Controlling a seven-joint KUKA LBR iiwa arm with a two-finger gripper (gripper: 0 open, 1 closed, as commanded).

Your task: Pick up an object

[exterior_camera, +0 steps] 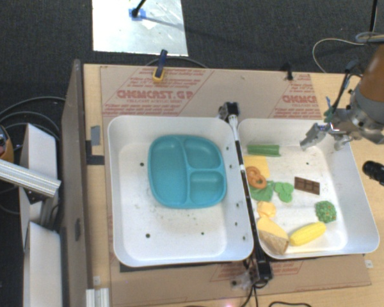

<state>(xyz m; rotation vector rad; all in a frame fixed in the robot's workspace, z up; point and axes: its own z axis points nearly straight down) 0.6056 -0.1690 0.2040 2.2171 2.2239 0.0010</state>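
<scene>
The right bin [361, 190] holds several toy foods: a green bean pod [264, 149], a yellow cheese slice [260, 165], an orange ring [256, 180], green leaves [276, 190], a brown chocolate bar [307, 185], a broccoli floret [326, 211], a yellow banana [306, 233] and a cheese wedge [272, 229]. My gripper [322, 141] hangs over the bin's far right part, above and behind the chocolate bar. It is open, with nothing between its spread fingers.
The left bin [131, 235] holds a teal divided plate [187, 171]. A black clamp [230, 112] sits at the far end of the shared bin wall. The arm's orange band [379, 75] rises at the right edge. Cardboard lies under both bins.
</scene>
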